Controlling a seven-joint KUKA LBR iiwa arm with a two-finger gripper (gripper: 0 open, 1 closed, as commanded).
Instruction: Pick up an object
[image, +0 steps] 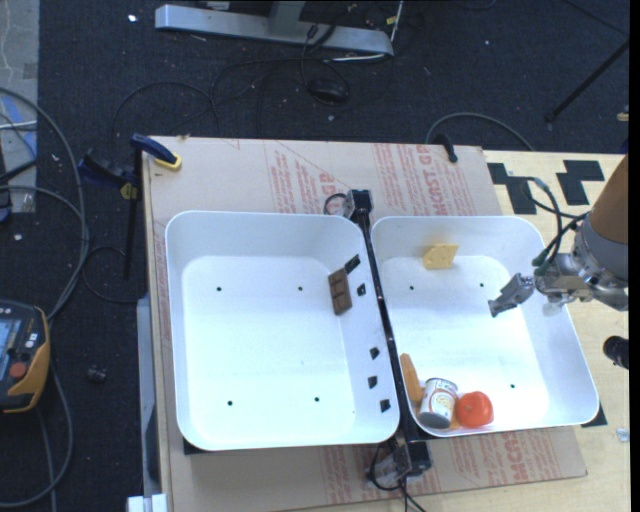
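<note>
My gripper (512, 294) hangs over the right side of the right bin (560, 330), above bare white floor, with nothing seen in it. A yellow wedge (440, 256) lies at the back of that bin, to the gripper's upper left. In the front corner sit an orange carrot (410, 375), a small tin can (437, 400) and a red tomato (475, 408), all close together. A brown chocolate-like bar (341, 292) leans against the right wall of the left bin (200, 300).
A black divider strip (375, 300) runs between the two bins. The arm (605, 250) enters from the right edge. Both bins rest on a cardboard sheet (260, 170); cables and a yellow-handled clamp (158, 152) lie beyond it.
</note>
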